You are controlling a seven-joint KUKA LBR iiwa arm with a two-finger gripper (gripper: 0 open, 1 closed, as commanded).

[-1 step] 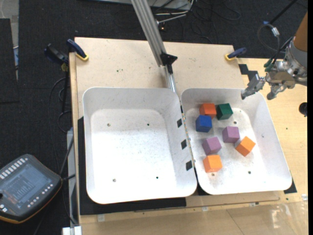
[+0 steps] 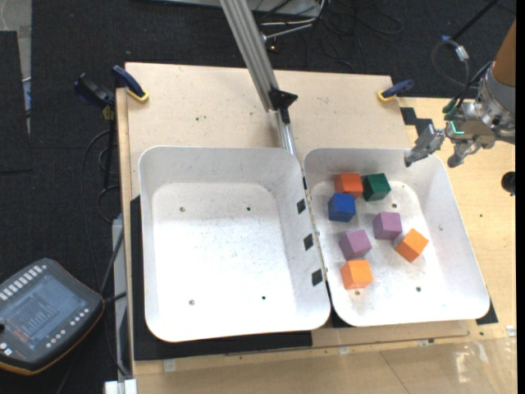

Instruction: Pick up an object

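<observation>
Down front, off the left bin [image 2: 164, 245], a teach pendant [image 2: 41, 314] sits beside the surface [image 2: 213, 105]. That bin's neighbour, the right bin [image 2: 459, 245], holds seven cubes bunched tight: orange cube [image 2: 356, 273] beside purple cube [image 2: 355, 241]. Over its far rim hangs the pincer [image 2: 436, 148], fingers apart, holding nothing. Coming down among them, a finger could land on a neighbouring cube and knock it aside.

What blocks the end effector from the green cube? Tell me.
Nothing visible does. The end effector is open over the right bin's upper right rim, and the green cube lies to its lower left with bare bin floor between them. An orange cube touches the green one's far side.
</observation>
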